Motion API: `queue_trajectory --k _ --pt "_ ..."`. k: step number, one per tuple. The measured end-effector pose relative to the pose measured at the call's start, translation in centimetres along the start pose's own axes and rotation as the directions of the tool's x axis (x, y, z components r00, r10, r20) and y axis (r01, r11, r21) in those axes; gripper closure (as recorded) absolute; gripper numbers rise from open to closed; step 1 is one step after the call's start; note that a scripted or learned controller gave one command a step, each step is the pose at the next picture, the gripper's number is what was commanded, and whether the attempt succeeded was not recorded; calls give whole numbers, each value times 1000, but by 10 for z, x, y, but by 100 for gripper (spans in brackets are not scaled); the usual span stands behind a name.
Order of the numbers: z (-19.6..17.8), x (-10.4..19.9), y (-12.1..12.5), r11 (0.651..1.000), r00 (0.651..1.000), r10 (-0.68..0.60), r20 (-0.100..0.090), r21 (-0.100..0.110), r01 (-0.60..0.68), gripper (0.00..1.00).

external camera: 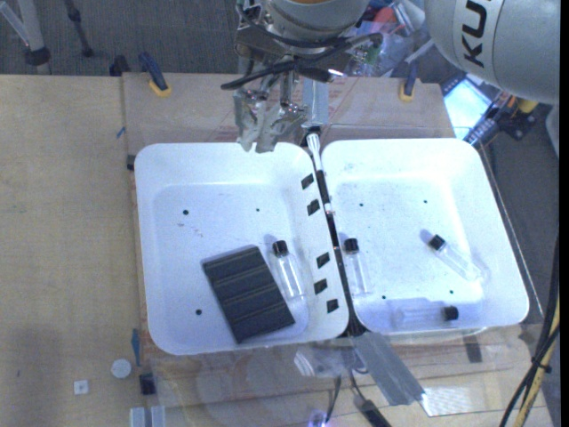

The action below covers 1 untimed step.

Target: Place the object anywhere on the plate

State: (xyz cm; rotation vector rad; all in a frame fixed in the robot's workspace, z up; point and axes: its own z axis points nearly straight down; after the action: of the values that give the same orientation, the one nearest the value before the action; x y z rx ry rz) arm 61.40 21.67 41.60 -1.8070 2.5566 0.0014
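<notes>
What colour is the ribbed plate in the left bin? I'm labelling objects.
Dark grey, almost black, ribbed plate; seen in the camera view.

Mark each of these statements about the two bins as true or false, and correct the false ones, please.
1. A dark ribbed plate lies in the left bin. True.
2. The right bin holds three clear vials with black caps. True: one toward the right side, one by the divider, one along the near wall.
3. A vial rests on top of the plate. False: the vial in the left bin lies beside the plate's right edge, on the bin floor.
4. The gripper is low inside the right bin. False: it hangs above the far rim of the left bin.
5. The plate is in the far left corner of its bin. False: it sits toward the near side.
</notes>
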Motion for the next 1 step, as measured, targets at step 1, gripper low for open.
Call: queue_trajectory --k 1 --pt "-21 21 58 928 928 -373 -3 -8 373 100"
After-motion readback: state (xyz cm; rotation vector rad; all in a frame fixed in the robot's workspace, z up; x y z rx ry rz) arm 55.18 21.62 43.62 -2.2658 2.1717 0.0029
